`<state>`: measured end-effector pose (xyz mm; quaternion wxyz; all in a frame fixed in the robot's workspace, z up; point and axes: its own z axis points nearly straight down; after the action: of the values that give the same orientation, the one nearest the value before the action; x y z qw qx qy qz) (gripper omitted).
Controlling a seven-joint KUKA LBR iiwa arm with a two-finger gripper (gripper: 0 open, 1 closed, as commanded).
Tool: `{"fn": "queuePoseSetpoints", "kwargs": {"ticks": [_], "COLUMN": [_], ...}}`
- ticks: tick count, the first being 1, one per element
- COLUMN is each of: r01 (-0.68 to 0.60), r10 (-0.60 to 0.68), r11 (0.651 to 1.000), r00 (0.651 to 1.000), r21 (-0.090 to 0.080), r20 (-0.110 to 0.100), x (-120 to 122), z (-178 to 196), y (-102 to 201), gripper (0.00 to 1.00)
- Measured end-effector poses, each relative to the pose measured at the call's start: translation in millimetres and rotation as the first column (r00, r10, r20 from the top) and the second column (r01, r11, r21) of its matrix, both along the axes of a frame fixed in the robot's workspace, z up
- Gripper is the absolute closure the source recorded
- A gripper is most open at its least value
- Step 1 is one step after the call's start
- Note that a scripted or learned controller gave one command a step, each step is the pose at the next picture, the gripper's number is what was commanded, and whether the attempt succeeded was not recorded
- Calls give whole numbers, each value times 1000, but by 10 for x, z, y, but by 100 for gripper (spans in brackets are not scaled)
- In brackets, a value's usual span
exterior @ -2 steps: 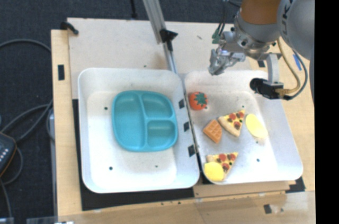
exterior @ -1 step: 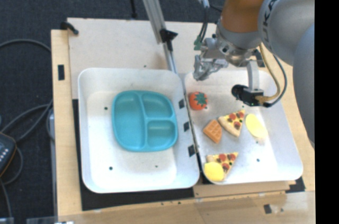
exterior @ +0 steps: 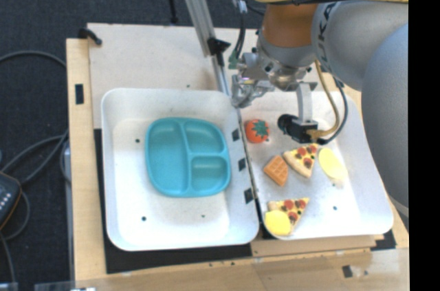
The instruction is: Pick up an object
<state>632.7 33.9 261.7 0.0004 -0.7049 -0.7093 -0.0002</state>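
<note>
Toy tomato, red with a green leaf cap, lies in the right bin toward its 10 o'clock corner, close to the wall shared with the left bin. It looks like a small hollow plastic piece: probably light, stiff and smooth, so its rounded body may slip or roll away from a pinch off its middle. The best hold is likely across its widest part, straight down, with room kept from the bin wall at 9 o'clock.

The hand hangs near the tomato at about its 11 o'clock, over the dividing wall; whether it is apart or together cannot be told.

From the tomato toward 5 o'clock lie a toy waffle, a pizza slice and a yellow piece; flat things, harder to get under. A second pizza slice touches a yellow disc at the bin's 7 o'clock. A teal divided plate sits in the left bin on the tabletop.
</note>
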Motion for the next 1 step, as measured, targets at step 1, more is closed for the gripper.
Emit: {"fn": "queuePoseSetpoints", "kwargs": {"ticks": [1], "r01": [0], "r10": [0], "r11": [1000], "r00": [1000], "r21": [0], "r20": [-3], "x": [-79], "z": [-267], "y": [538], "gripper": [100]}}
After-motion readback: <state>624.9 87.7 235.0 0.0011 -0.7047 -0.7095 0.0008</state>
